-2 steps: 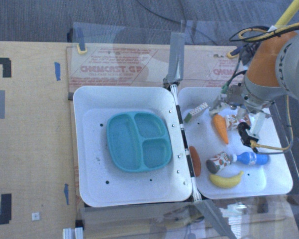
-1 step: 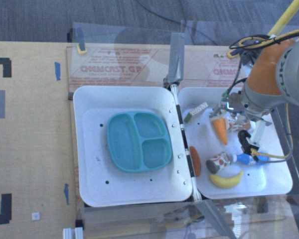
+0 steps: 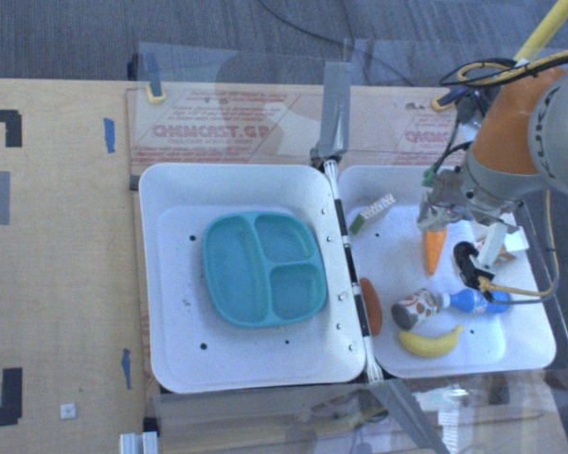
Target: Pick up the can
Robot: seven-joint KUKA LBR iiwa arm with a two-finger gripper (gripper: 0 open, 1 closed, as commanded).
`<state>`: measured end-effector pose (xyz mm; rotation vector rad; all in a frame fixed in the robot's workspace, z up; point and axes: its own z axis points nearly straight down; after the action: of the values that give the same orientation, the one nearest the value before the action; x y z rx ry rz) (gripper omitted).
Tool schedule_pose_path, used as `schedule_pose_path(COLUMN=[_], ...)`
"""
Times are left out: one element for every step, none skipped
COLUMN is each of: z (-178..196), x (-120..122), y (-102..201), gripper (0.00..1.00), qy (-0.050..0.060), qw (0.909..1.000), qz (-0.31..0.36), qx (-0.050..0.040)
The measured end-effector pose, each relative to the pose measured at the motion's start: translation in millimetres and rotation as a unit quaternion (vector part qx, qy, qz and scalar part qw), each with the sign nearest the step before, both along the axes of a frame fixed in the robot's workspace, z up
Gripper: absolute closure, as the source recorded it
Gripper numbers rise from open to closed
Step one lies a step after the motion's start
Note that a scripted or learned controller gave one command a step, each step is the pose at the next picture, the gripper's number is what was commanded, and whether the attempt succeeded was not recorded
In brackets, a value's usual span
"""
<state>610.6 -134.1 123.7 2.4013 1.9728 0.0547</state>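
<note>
Two shallow white bins are seen side by side on the worktop (image 3: 57, 253). The left bin (image 3: 170, 348) is occupied by a teal divided plate (image 3: 265, 269). In the right bin (image 3: 521, 343), the can (image 3: 416, 308) is found lying on its side toward 6 o'clock, its patterned label turned up. A banana (image 3: 430, 340) is placed just beside it at 5 o'clock, and a blue bottle-like item (image 3: 473, 301) is seen close by at 3 o'clock. A brown oblong item (image 3: 370, 305) is set against the bin's wall at 9 o'clock of the can. An orange carrot (image 3: 435, 250) is seen at 1 o'clock of the can. The end effector (image 3: 445, 214) is positioned over the carrot's upper end, well apart from the can; whether it is open or closed cannot be told.
</note>
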Motion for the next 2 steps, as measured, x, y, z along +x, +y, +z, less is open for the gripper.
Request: schedule_pose_path(z=[-0.1,-35.6], x=[-0.1,-17.1], y=[-0.1,-13.6], gripper=[0.00,0.00], qy=[0.000,0.021], qw=[1.0000,0.9998], qz=[0.000,0.004], qx=[0.0001,0.0016])
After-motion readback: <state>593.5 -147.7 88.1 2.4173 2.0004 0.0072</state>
